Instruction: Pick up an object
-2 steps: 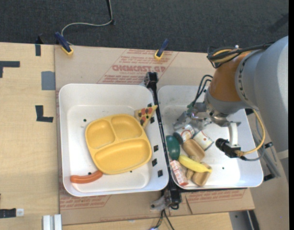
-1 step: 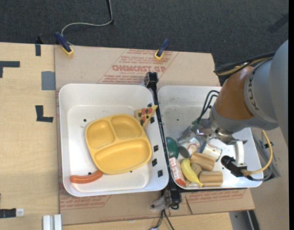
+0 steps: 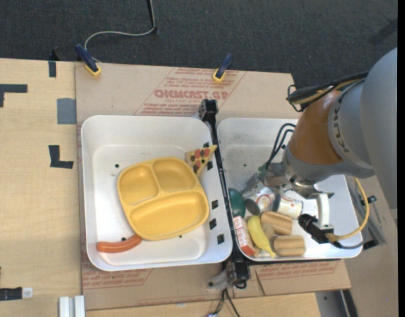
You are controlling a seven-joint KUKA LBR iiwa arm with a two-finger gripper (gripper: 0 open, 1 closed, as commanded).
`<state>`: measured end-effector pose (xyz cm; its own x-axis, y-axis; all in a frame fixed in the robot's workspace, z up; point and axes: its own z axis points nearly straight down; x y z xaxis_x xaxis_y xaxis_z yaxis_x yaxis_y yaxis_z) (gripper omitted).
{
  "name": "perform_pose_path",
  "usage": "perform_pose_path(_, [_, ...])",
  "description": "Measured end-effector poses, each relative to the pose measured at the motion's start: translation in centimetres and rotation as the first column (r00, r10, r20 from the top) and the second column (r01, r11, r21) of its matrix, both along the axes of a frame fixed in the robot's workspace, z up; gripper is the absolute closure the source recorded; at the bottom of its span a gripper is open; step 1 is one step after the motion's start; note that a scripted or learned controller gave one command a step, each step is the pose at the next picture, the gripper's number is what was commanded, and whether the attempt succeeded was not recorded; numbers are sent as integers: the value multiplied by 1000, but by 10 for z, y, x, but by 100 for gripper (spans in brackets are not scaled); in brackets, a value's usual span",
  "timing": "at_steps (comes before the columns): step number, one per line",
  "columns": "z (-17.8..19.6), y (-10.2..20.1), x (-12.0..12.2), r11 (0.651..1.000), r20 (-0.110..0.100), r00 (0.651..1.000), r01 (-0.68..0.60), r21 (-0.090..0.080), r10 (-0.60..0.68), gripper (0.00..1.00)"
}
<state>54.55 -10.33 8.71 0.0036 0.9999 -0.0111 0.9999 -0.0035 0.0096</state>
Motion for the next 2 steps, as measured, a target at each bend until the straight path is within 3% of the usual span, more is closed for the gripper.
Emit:
perform_pose_path(1, [9,2,0,1000,-2,1000,-1,4,1,100])
perform_pose_path(2, [10,-1,0,1000,-1,1000,2,-1,-2,0])
